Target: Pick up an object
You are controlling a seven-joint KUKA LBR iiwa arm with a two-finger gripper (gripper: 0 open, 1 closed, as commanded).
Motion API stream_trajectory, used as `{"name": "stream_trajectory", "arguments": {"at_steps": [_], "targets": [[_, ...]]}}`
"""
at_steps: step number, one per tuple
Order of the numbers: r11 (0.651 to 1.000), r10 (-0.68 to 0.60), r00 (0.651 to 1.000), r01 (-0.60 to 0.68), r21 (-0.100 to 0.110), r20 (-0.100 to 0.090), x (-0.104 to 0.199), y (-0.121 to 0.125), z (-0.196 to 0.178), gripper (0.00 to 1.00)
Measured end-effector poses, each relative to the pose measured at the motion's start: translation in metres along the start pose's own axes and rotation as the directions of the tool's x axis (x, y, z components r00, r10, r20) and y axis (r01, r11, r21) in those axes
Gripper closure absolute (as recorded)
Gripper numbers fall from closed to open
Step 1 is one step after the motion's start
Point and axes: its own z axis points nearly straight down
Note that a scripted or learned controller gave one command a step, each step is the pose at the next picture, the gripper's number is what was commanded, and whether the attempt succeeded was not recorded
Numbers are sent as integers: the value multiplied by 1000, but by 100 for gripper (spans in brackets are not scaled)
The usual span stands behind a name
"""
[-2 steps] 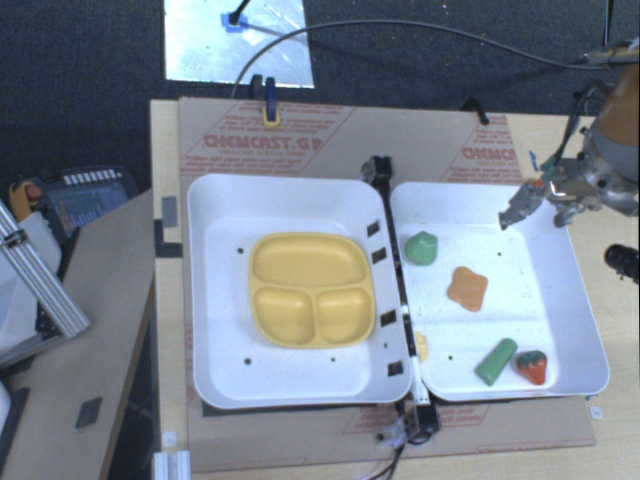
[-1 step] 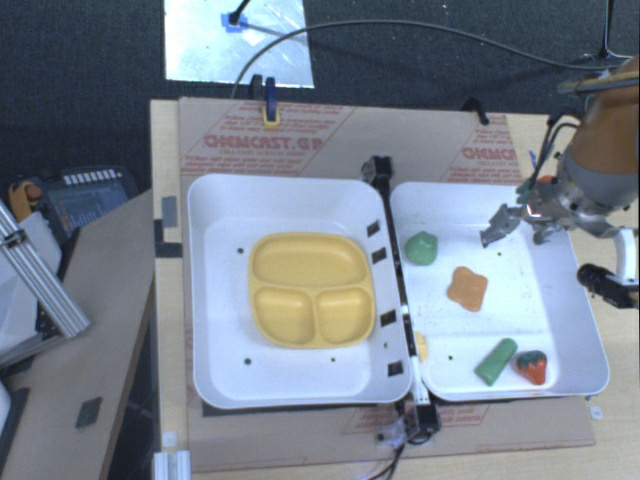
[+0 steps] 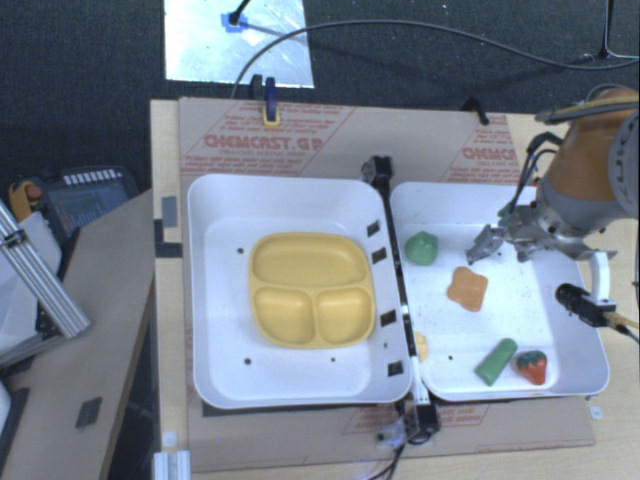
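My gripper [image 3: 503, 249] hangs over the upper right part of the right bin [image 3: 570, 378], its fingers spread open with nothing between them. An orange flat piece [image 3: 467, 288] lies just below and to the left of the gripper. To the left of the gripper, a green round object [image 3: 421, 248] sits near the divider. A green cylinder [image 3: 495, 361] and a red strawberry-like object [image 3: 532, 366] lie side by side at the bin's front. A small pale yellow item [image 3: 421, 346] rests against the bin's left wall.
The left bin [image 3: 215, 298] holds a yellow three-compartment tray [image 3: 310, 288]. A black fitting [image 3: 585, 306] with a white bracket sticks out from the arm over the right bin's right edge. Black clips line the ridge between the bins.
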Motion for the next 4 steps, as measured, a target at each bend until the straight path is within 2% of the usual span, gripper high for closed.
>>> {"name": "stream_trajectory", "arguments": {"at_steps": [1,2,4], "targets": [[1000,0,1000,0,-4,0,0,1,45,0],[1000,0,1000,0,-10,1,0,3,31,100],[1000,-3,1000,3,-8,2,-1,14,-83,100]]}}
